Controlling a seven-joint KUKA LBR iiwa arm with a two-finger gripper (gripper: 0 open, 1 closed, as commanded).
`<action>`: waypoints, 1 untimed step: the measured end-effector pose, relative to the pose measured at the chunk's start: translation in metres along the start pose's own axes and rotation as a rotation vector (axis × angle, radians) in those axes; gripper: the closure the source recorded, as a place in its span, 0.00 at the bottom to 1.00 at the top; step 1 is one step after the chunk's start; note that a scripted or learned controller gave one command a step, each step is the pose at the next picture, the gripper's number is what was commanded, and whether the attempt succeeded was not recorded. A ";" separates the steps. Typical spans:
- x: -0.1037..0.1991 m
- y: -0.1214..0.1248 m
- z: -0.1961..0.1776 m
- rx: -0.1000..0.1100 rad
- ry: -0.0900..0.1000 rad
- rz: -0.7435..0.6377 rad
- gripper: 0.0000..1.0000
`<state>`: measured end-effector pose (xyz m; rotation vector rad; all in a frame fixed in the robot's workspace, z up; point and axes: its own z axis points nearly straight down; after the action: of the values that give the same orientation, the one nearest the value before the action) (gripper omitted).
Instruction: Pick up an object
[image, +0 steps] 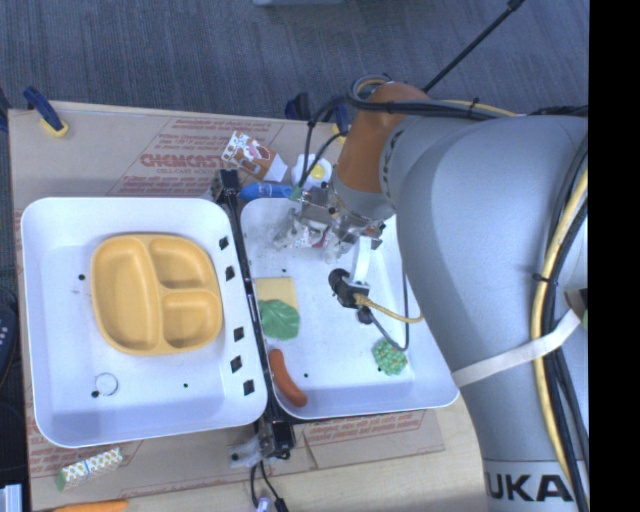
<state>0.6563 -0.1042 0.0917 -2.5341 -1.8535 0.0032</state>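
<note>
1. Camera view puts an orange sausage (285, 378) in the near left corner of the right bin (432, 392), lying flat just beside the wall shared with the left bin (50, 300).
2. It looks like a light toy food piece, probably smooth and round-bodied, so it may roll or slip out of a pinch. The best hold is likely across its middle, squeezing its narrow width.
3. Its long axis runs almost along that shared wall, the near end angled slightly toward the bin's centre. The wall leaves little room on that side.
4. Just beyond it lie a green leaf (280, 319), which looks soft and floppy, and a flat yellow slice (277, 292), which the leaf partly overlaps. Both lie low and look harder to grip.
5. A small green knobbly piece (390, 357) sits well apart, near the right wall.
6. The end effector (322, 225) hangs over the far end of the right bin, well apart from the sausage; whether it is spread or pressed together cannot be told.
7. A yellow divided plate (155, 292) rests in the left bin.
</note>
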 end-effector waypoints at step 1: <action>-0.063 0.021 -0.001 -0.003 -0.002 -0.473 0.00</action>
<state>0.6568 -0.1708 0.0924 -2.0317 -2.3978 0.0018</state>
